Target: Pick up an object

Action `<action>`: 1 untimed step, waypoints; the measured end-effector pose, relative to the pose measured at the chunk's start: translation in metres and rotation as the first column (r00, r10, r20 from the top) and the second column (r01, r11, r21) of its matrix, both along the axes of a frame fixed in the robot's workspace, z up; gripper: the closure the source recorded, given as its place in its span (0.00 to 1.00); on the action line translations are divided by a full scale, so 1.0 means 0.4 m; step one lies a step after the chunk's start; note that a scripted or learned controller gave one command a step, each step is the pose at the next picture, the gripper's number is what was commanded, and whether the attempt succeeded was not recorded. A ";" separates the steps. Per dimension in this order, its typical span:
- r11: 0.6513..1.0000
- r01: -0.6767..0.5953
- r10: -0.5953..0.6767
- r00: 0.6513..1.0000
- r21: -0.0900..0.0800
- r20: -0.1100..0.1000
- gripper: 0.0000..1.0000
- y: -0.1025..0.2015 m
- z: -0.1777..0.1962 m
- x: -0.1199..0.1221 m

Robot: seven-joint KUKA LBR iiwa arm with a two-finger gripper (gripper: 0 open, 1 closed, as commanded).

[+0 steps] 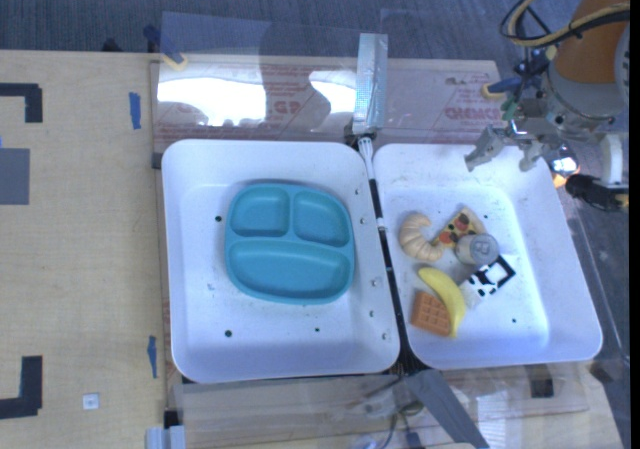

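The right bin [560, 337] holds a cluster of toy foods: a tan croissant [418, 234], a pizza slice [460, 225], a small grey can [472, 248], a yellow banana [444, 295], an orange waffle [432, 314] and a black-and-white checkered piece [491, 275]. My gripper [505, 155] hangs over the far right part of this bin, above and behind the cluster. Its two fingers [482, 153] are spread apart and hold nothing, so it is open.
The left bin [190, 337] bears a teal divided plate [291, 241]. A clear plastic sheet and a metal bar [371, 87] stand behind the bins. The arm's orange band [598, 7] and cables are at the top right.
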State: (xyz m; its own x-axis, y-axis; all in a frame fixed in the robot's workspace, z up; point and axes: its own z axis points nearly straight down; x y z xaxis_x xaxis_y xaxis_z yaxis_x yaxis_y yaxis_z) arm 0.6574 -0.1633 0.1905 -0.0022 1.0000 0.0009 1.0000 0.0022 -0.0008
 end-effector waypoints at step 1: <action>0.981 0.192 -0.192 0.981 0.000 -0.003 0.00 0.040 -0.220 -0.210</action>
